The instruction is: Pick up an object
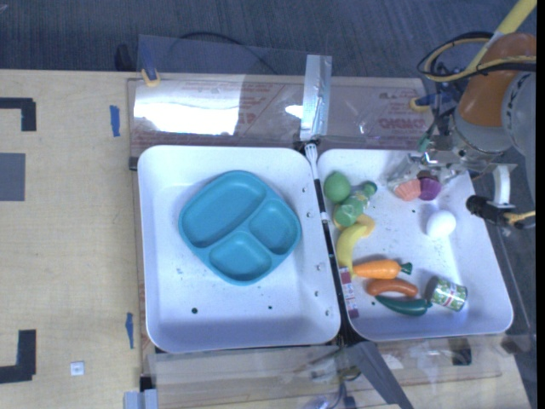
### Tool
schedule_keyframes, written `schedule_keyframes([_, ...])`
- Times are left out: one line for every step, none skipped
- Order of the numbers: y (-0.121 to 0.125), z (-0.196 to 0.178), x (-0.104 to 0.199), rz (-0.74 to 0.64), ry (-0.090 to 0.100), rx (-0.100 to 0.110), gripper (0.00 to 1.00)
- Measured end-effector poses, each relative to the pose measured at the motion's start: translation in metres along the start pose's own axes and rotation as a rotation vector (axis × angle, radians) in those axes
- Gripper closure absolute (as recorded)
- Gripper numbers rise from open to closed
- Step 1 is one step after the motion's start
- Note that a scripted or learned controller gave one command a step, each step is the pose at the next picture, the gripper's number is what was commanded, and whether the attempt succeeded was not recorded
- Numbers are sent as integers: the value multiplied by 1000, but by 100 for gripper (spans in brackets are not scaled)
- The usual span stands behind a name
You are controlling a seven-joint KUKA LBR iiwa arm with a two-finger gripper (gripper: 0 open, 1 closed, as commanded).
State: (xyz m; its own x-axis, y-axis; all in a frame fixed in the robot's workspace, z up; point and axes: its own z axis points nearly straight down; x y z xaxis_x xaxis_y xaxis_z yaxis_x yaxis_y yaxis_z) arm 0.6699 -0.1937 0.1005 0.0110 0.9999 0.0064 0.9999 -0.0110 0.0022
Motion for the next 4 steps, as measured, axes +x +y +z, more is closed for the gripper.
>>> schedule_keyframes([-14,6,6,-70,-13,-16,0])
schedule_keyframes([-43,1,36,19,-5,3,0])
schedule_keyframes([-43,-9,36,19,-5,0,100])
schedule_keyframes([-7,-76,69,288,-7,-3,100])
